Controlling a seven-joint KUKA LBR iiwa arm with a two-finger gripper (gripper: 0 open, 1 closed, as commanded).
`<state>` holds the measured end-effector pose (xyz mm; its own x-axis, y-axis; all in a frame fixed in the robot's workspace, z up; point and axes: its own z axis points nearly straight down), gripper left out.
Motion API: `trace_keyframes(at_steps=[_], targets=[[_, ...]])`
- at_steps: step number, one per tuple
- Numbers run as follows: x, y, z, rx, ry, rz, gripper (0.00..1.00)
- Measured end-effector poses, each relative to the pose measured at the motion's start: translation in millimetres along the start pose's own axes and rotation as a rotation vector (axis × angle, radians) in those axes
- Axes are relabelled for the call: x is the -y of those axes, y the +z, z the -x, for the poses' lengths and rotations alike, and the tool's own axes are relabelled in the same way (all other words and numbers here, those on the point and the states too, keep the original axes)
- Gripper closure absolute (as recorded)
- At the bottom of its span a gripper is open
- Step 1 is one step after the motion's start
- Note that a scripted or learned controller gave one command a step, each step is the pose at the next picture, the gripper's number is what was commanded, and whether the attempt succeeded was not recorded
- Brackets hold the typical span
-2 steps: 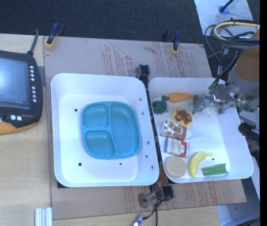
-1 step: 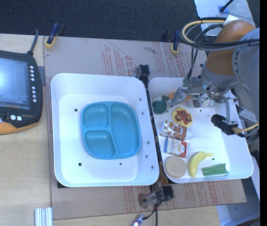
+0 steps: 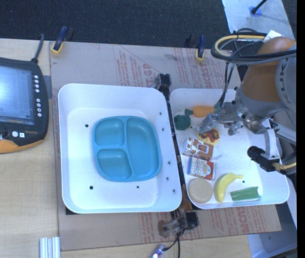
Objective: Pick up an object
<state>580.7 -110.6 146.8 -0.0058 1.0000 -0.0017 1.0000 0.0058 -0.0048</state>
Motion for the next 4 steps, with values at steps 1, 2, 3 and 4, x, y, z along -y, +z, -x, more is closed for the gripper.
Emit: trace_keyframes(at_steps=[1,2,3,4], targets=[[-61.5,51.5,13.0,-0.002,0.001,0.001,0.00],[24.4,55.6,-6.5,-0.001,0.001,-0.001,0.00],[-24.1,54.7,-13.5,-0.002,0.003,0.002,0.00],[-66.7,60.3,-5.6,0.000,0.000,-0.039,0.00]])
